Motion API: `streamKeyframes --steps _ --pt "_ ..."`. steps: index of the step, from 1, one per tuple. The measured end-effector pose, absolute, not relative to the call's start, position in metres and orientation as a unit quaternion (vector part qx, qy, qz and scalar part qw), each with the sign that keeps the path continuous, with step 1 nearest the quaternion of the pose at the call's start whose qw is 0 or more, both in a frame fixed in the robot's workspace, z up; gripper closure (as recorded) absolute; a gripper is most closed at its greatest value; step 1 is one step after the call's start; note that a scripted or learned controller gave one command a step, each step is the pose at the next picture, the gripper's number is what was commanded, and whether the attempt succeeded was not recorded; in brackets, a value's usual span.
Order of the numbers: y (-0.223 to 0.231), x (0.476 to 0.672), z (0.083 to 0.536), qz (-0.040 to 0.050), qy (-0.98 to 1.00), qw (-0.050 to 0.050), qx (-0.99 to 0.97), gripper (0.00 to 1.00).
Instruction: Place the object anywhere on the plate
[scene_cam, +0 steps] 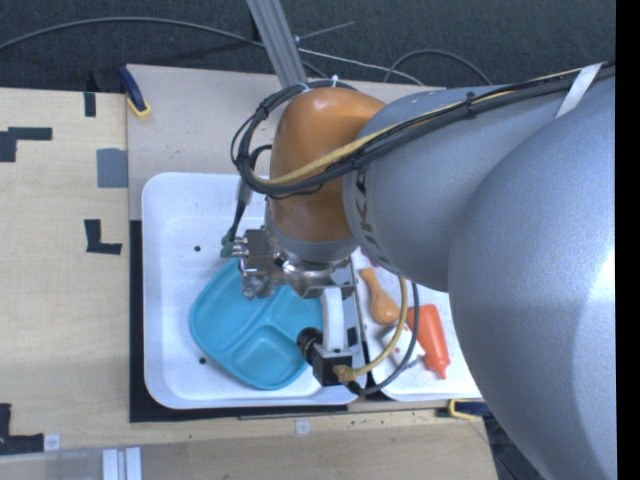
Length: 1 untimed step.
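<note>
we see a blue divided plate (245, 333) lying in a shallow white bin (160, 268). the gripper (252, 273) hangs over the plate's upper edge; we cannot tell whether it is apart or together. beside the plate, in the neighbouring bin (440, 386), lie an orange carrot-shaped toy (432, 338) and a tan curved piece (380, 298), both off the plate.

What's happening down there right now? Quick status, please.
Gripper low over blue plate, left bin. Orange piece and tan piece lie in right bin, off plate.
</note>
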<state>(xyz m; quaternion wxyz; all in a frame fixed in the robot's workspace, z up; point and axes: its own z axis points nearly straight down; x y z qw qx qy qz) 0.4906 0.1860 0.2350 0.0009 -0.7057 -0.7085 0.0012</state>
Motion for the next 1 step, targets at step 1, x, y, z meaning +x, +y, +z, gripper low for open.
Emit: streamKeyframes --steps 1 --pt "0.186 0.4906 0.235 0.0013 -0.709 0.001 -0.706 0.0"
